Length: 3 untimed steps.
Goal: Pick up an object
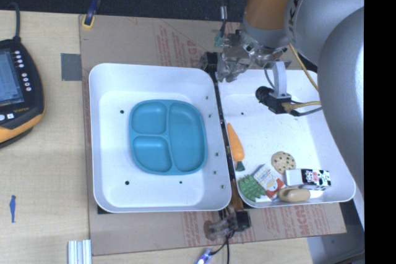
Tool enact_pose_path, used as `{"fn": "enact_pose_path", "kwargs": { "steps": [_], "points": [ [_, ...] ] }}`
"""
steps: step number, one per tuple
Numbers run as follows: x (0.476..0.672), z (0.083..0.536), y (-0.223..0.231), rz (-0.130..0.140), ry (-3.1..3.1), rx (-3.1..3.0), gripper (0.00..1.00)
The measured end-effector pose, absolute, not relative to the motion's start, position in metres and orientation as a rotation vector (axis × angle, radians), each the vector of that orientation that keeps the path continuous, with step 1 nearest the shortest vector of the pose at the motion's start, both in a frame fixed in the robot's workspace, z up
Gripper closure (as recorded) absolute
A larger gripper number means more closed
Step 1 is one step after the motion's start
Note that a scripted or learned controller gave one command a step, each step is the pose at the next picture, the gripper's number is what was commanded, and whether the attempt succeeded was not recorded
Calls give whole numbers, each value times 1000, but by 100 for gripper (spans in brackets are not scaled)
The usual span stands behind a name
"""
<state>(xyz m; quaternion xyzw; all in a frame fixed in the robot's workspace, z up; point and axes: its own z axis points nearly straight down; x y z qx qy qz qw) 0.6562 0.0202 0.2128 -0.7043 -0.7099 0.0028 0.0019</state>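
Approach step: the gripper (pixel 230 65) hangs over the bins' far seam, whether clenched I cannot tell; the carrot (pixel 234 143) lies nearer the camera, needing a reach there

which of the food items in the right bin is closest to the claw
The carrot. It lies along the bin's left wall, well up from the cookie, carton and other items bunched at the near end, so it is nearest the claw.

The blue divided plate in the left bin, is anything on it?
Empty. The blue divided plate lies flat in the left bin, all three compartments showing bare blue.
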Motion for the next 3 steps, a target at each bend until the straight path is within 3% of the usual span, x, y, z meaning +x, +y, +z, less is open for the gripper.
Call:
{"fn": "enact_pose_path", "kwargs": {
  "steps": [1, 2, 3],
  "points": [
    [656, 213, 20, 9, -2228, -2209, 0],
    [656, 223, 20, 10, -2231, -2206, 100],
    [656, 209, 79, 8, -2226, -2212, 100]
  ]
}}
